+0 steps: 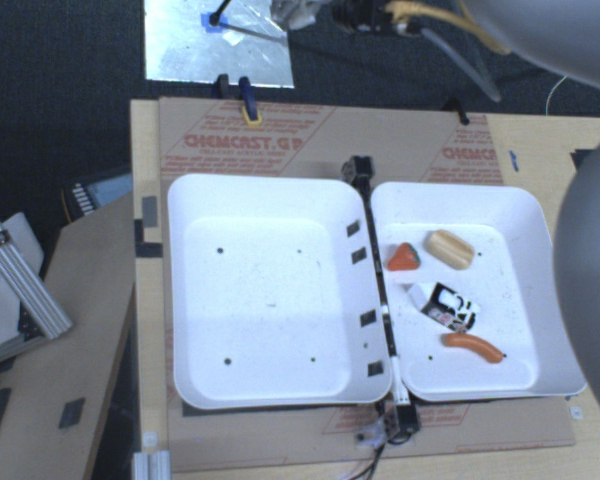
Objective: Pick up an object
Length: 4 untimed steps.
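Note:
The right white bin point(525, 218) holds several small things. A red-orange wedge point(404, 257) lies near its left wall, with a tan bread-roll shape point(450, 249) just right of it. Below them lie a black and white packet point(448, 308) and an orange sausage-like piece point(473, 347). My gripper point(300, 3) hangs at the top of the camera view, high above the bench and beyond the far edge of the bins, well away from all the objects. Nothing is seen in it.
The left white bin point(265, 288) adjoins the right one along a black clipped seam point(375, 288). The grey arm point(590, 298) bulks along the right edge. A foil sheet point(218, 28) lies beyond the bench, and an aluminium rail point(20, 278) stands at the left.

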Tool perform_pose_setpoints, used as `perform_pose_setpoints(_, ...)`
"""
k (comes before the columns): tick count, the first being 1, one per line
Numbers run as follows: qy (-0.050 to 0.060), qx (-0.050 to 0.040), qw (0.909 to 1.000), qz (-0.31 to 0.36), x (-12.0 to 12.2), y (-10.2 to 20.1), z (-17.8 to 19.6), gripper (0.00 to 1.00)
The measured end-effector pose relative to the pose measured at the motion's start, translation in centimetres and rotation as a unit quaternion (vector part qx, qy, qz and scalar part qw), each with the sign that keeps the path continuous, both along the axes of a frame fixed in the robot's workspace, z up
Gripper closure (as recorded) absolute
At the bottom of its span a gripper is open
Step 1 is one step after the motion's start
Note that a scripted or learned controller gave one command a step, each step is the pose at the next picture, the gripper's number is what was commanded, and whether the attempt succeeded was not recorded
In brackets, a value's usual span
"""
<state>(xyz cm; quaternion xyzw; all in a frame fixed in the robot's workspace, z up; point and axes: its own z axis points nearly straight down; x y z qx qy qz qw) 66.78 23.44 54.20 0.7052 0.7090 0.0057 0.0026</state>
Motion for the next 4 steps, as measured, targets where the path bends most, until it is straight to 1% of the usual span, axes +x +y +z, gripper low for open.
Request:
perform_pose_setpoints(1, 0.008, -0.0032, 1.0, -0.003, 0.0, -0.1, -9.2, 1.0)
perform_pose_setpoints(2, 0.002, -0.0004, 1.0, 0.0, 0.0, 0.0, -0.2, 1.0)
perform_pose_setpoints(3, 0.009, -0.0033, 1.0, -0.003, 0.0, -0.1, -9.4, 1.0)
perform_pose_setpoints(4, 0.0, 0.0, 1.0, 0.0, 0.0, 0.0, -0.1, 1.0)
